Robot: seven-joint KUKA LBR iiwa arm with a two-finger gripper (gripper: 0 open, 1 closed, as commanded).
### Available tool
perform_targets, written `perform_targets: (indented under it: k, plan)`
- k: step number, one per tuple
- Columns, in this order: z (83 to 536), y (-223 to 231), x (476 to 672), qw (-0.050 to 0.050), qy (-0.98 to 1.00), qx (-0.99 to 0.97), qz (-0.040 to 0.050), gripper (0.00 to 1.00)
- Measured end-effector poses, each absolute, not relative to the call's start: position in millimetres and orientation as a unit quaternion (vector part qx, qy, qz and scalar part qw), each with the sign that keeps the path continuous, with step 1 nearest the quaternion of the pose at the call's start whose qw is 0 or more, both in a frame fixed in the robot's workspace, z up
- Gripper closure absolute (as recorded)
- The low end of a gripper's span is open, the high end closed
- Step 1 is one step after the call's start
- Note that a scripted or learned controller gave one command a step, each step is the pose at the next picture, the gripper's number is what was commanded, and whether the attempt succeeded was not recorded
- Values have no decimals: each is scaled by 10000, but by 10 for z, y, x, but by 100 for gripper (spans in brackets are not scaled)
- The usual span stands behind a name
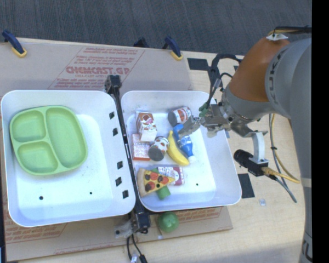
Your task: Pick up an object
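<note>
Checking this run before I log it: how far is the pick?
Done: the arm has reached over the right bin, with the gripper low among the items. In hand: it sits beside the blue bottle and the can; I can't tell whether anything is between its fingers. Left: a confirmed grasp and lift. The banana, pizza slice and cartons lie in the bin. The green plate sits in the left bin.

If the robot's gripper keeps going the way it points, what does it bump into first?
Probably the blue bottle. The gripper points down-left into the right bin, just above it. Depth is hard to judge, so it might touch the can instead.
</note>
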State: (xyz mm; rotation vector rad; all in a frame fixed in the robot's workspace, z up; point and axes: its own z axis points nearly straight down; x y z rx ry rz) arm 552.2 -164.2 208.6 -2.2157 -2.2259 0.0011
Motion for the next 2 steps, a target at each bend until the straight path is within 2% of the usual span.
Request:
perform_targets:
  k: [1, 2]
  plan:
    - [1119, -1509, 5799, 5, -7087, -7056, 1, 0]
    - [1217, -1503, 5800, 14, -7102, -7040, 2, 100]
